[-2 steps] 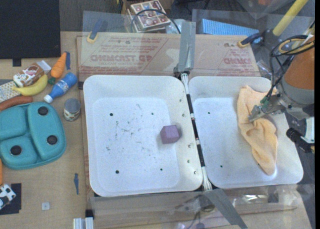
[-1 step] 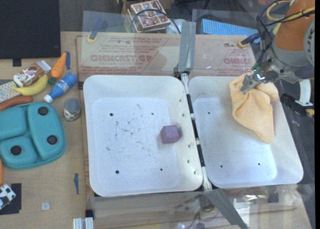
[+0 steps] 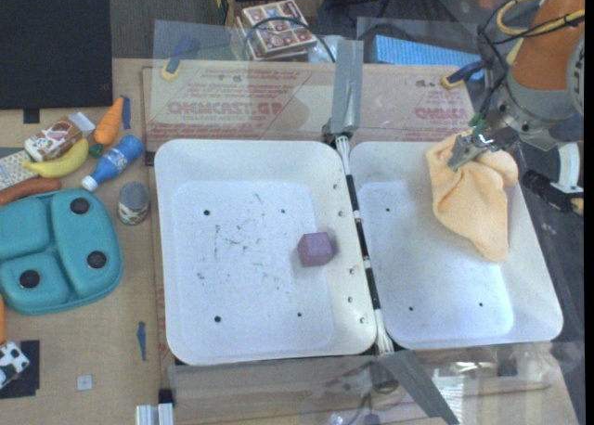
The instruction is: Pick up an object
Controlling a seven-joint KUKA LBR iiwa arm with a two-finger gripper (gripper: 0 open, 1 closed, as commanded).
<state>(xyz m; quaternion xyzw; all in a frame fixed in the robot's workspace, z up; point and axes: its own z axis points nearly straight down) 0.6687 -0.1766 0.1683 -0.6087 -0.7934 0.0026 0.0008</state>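
- Purple block (image 3: 316,249) lies in the left bin (image 3: 186,173), well apart from the arm.
- Gripper (image 3: 471,148) is pinched on the top fold of the orange cloth (image 3: 478,199) in the right bin (image 3: 408,321) (cloth drapes below).
- Lift straight and slowly, so the fold likely won't slip.

Pale orange cloth (image 3: 475,193) in white right bin (image 3: 436,312); purple block (image 3: 316,249) in speckled white left bin (image 3: 186,228); teal tray (image 3: 56,251) far left.
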